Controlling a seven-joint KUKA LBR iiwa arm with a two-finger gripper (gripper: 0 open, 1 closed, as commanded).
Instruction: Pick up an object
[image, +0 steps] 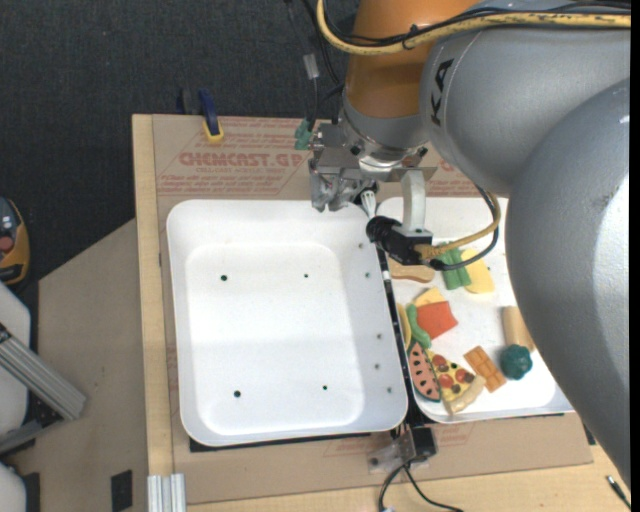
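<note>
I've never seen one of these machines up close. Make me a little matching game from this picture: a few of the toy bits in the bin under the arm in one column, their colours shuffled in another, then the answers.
Things:
1. round ball near the bin's right side
2. watermelon slice
3. flat piece in the middle of the pile
4. wedge beside the green piece

Colours:
A. yellow
B. red-orange
C. teal
D. red with a green rind

Pairs: 1-C, 2-D, 3-B, 4-A
</note>
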